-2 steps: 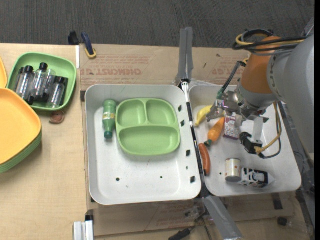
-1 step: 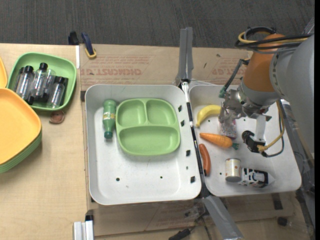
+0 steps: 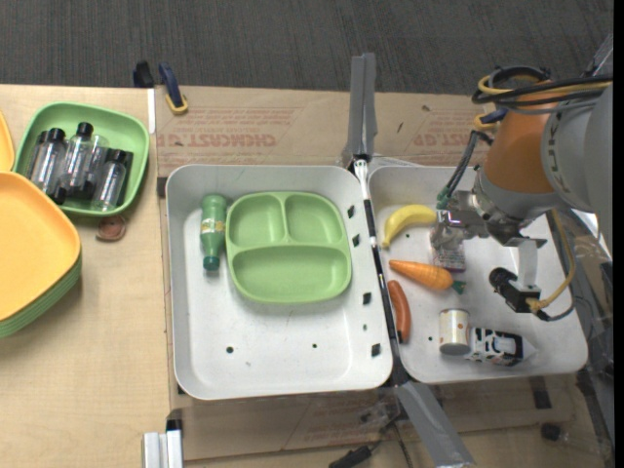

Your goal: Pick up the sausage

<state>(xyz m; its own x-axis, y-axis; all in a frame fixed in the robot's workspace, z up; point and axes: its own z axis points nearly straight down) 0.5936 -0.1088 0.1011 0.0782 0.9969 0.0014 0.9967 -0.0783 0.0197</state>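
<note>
Hovering over the right bin [image 3: 570, 354], above the carrot [image 3: 422, 274].
Gripper [image 3: 449, 247] state unclear; sausage [image 3: 399, 310] lying lower left, untouched.

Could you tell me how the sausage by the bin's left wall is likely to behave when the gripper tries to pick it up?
The sausage looks smooth and rounded, so it may slip or roll between fingers. Probably stiff and light, if it is a plastic toy. It lies against the right bin's left wall, so there is little room on that side.
</note>
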